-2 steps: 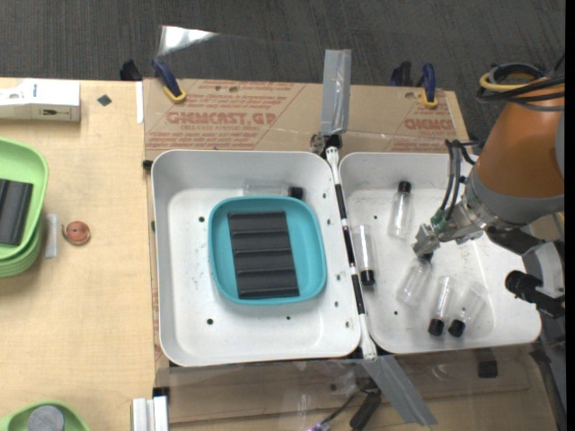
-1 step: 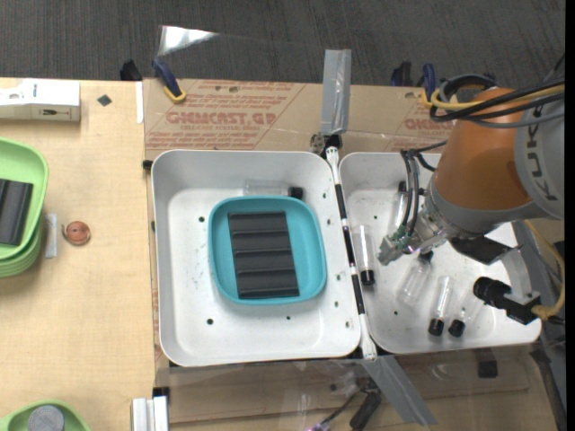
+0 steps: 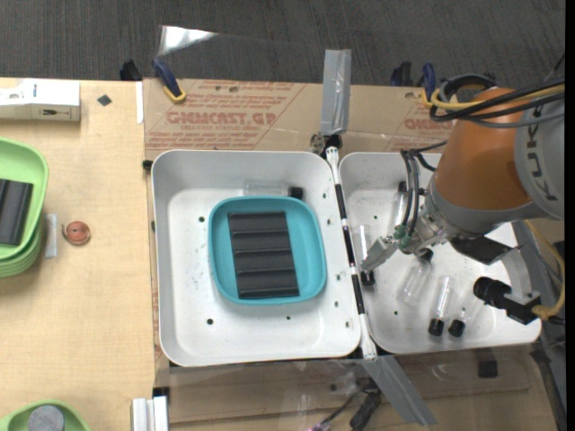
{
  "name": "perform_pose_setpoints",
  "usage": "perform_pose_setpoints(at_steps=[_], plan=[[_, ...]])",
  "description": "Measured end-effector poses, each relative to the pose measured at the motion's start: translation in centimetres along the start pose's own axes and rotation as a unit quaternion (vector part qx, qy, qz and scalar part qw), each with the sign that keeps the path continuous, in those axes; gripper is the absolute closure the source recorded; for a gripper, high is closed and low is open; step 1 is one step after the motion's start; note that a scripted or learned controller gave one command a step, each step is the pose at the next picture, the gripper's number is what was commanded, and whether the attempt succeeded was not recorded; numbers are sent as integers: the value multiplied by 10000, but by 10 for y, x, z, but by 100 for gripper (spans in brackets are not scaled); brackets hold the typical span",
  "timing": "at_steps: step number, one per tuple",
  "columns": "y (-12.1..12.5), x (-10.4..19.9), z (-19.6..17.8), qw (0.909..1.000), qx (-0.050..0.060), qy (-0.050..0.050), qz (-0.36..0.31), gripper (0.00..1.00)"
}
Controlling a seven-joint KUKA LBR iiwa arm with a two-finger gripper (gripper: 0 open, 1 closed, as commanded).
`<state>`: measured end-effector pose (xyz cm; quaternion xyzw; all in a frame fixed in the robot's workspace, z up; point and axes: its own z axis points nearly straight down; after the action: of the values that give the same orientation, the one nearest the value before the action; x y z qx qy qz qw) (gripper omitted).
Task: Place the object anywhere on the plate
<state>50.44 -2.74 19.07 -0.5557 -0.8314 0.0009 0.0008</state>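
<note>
Plate point(image 3: 310, 281), frame centre-left: teal, carrying a dark ribbed insert. My gripper point(image 3: 388, 245), centre-right: finger state cannot be told. Tubes point(image 3: 429, 296), lower right, lying loose: clear, light, slick, likely fragile. I judge a mid-barrel grip safest.

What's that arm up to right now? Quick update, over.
Gripper low in the right bin, near its left wall. Clear tubes lying loose beside it, none seen held. Teal plate waiting in left bin, dark ridged block on it.
</note>
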Motion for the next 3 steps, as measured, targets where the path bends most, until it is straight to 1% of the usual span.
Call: perform_pose_setpoints(at_steps=[1,2,3], plan=[[-20,-56,0,9950,-10,-7,-996,0],[-19,-57,-9,9952,-15,-10,-977,100],[-14,17,0,9832,-3,1,-1827,100]])
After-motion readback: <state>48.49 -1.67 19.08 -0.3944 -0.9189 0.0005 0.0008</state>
